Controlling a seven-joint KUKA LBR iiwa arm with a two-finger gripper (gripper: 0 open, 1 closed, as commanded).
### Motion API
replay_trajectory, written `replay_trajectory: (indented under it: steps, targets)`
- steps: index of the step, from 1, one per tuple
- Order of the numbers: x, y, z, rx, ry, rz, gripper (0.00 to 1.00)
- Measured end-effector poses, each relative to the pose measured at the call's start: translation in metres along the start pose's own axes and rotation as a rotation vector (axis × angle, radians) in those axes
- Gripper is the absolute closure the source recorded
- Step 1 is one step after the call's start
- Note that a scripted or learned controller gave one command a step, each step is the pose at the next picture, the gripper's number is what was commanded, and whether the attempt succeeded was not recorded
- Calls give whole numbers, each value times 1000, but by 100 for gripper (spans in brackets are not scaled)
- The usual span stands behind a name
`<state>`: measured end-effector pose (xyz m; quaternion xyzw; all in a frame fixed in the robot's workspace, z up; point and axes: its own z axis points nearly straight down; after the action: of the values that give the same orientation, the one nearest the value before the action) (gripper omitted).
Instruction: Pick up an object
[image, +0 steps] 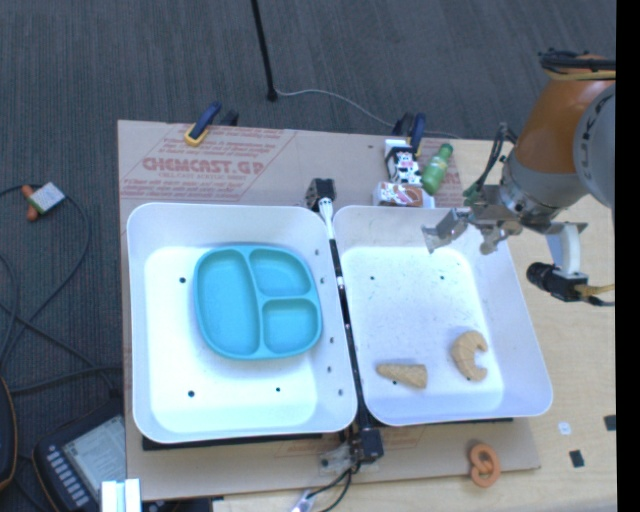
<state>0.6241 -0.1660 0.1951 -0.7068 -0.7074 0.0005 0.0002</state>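
In the camera view, the grey arm (560, 130) with its orange band is reaching in from the right and hanging over the far right corner of the right bin (520, 330). Its tool (462, 232) is sitting above the bin's far rim, with two fingers (441, 232) spread apart and nothing lying between them, so it is standing wide and carrying no load.

Two pieces of tan food are lying in the near part of the right bin: a curved, croissant-like piece (469, 356) toward the right wall, and a flatter, longer piece (403, 375) to its left, near the front wall. Both are resting on the bin floor, well apart from the tool and apart from each other.

The left bin (150, 330) is holding a blue divided plate (257, 302) with three compartments, lying flat near its middle.

Beyond the bins, on the cardboard-covered surface (210, 165), a green bottle (435, 168) is leaning beside a small printed package (402, 180). A small orange ring-shaped object (484, 464) is lying on the surface in front of the right bin.
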Motion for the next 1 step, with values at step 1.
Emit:
replay_trajectory:
  steps: [1]
  targets:
    - [24,-34,107,-6,-1,1,0]
